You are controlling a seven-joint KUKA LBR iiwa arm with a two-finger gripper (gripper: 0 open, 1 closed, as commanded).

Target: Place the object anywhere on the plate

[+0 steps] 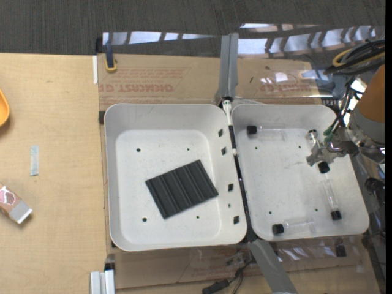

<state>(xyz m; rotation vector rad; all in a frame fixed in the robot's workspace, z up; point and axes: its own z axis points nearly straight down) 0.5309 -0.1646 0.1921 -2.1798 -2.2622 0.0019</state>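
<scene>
From above, the gripper point(320, 153) hangs over the right bin point(288, 127), near its right wall; whether it grips anything I cannot tell. The plate point(182, 188) — a dark ribbed rectangle — lies in the left bin point(122, 164), well left of the gripper, long axis slanting up to the right. Clear tubes point(329, 195) lie below the gripper. The cardboard point(147, 84) beyond the left bin bears mirrored print — seemingly "CHEMCAST".

A robot test lab is suggested: two white bins point(116, 164) are fixed side by side on a cardboard-covered counter point(49, 103), with loose cables point(355, 54) at the far right corner.
</scene>
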